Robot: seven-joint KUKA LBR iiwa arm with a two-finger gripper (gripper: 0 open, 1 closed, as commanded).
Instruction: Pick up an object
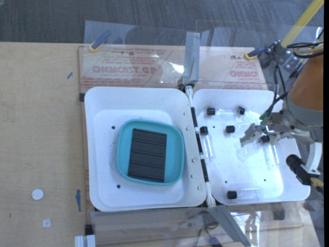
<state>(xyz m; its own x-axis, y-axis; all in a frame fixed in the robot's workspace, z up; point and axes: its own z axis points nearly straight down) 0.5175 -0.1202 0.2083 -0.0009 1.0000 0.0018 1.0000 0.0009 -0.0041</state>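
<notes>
1. The gripper (255, 136) hung over the right bin (288, 187), fingers spread, gripping nothing.
2. Clear tubes (245, 193) with black caps lay scattered there.
3. A teal plate (122, 151) bearing a dark block (148, 155) sat in the left bin (100, 107).

We cannot tell how the gripper (255, 136) fingers stand; the arm (308, 91) is cut off by the right edge.

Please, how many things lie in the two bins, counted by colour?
Teal dish: 1
Dark grey ribbed block: 1
Black-capped clear vials: 5 that I can make out
Total: 7
</notes>
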